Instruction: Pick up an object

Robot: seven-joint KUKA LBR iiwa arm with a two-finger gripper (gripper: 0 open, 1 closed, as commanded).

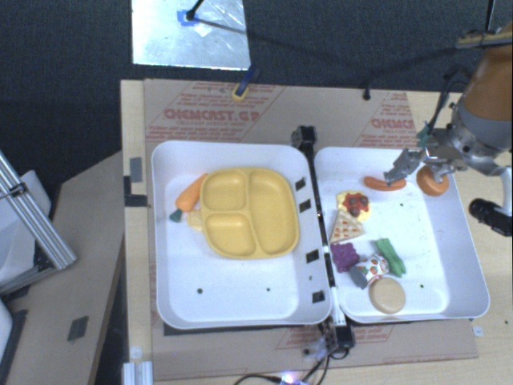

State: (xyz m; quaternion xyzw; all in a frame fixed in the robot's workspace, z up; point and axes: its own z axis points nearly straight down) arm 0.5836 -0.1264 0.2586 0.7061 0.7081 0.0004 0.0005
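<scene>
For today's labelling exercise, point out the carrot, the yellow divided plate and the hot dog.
carrot (191, 192), camera view, middle of its orange body
yellow divided plate (215, 240), camera view, lower left rim
hot dog (384, 184), camera view, middle of the sausage

Robotics lab: table (96, 215) with two white bins (240, 315) on cardboard sheet (208, 111), toy food pieces (353, 207), loose cables (321, 58), aluminium framing (32, 223), calibration plate (192, 22).

The grey arm's gripper (413, 164) hangs just above a small orange toy sausage (385, 184) in the right white bin (449, 247), near a round orange slice (434, 182), while a yellow divided plastic plate (244, 212) and a toy carrot (190, 192) lie in the left white bin (176, 279).
</scene>
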